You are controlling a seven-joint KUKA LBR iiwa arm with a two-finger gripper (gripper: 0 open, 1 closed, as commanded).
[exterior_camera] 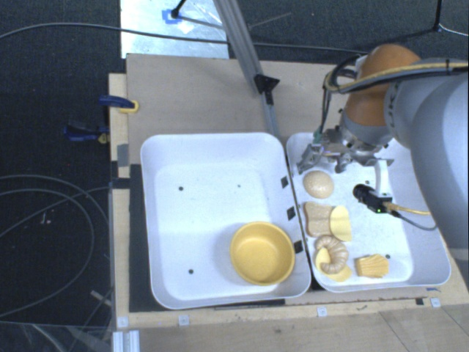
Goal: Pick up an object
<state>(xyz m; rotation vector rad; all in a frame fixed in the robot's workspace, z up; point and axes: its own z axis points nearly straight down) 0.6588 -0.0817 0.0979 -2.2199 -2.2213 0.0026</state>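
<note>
Grey arm [429, 116] comes in from the right, bulky link filling the right side, orange band [377, 79] above the wrist. Wrist bends down over the far end of the right bin [425, 270], with the gripper [326, 158] low over that bin's back left corner. Jaws — can't tell whether they are apart or together, the wrist hardware blocks them. Nothing visibly held.

Just in front of the gripper sits a round beige bun-like piece [318, 184], close to it; contact unclear. Further toward the near edge: a tan toast-like slice [316, 217] touching a yellow wedge [341, 223], then a curled croissant-shaped piece [333, 254] lying on a pale yellow disc, and a small ridged yellow piece [371, 265] beside that. A small black part with a green light and a yellow cable [374, 199] hangs off the arm over the bin's middle.

Left bin [183, 167] holds a yellow bowl [262, 252], upright, in its near right corner — apart from the bin wall dividing the two.

Both bins sit side by side, touching, on a tan board [190, 94]. A blue and yellow clamp [102, 119] grips the board's left edge. A grey pole [245, 42] slants down to the board behind the bins. Dark carpeted floor all round, with thin cables [44, 218] looping at the left and a shiny plate [157, 9] with blue tape at the top.
</note>
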